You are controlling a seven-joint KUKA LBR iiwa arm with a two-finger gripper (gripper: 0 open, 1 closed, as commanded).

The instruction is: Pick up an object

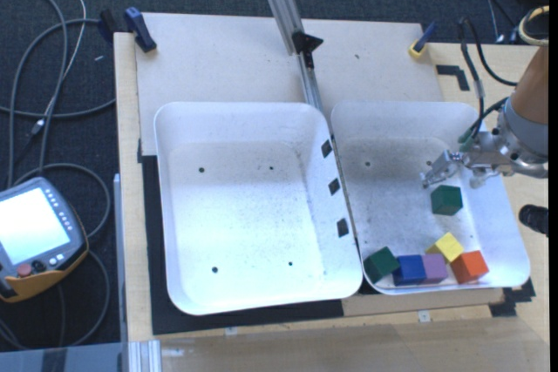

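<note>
Watching the feed here. The gripper point(442, 170) is in over the right bin point(392, 122), hanging just above and a bit left of a dark green cube point(446, 199) that sits alone near the middle of that bin. From this angle I honestly can't tell if the gripper is released or clenched — the metal bits blur together — and nothing looks held.

The green cube is my likely target. It looks like a small solid block, painted wood or hard plastic is my guess, so light and stiff, nothing to crush. Flat faces, sharp edges, probably a bit slick on the bin's smooth plastic floor, so a glancing touch could just shove it. I'd take it across two opposite flat sides, square on, not corner to corner.

The rest of the blocks are bunched at the bin's near edge: another green one point(381, 262), blue point(408, 269), purple point(434, 267), yellow point(449, 246) and orange point(470, 266), touching or nearly so — harder to get a clean grab there.

Both bins are shallow white trays with rounded corners and speckled, scuffed floors. The left bin point(174, 135) sits right beside the other.
</note>
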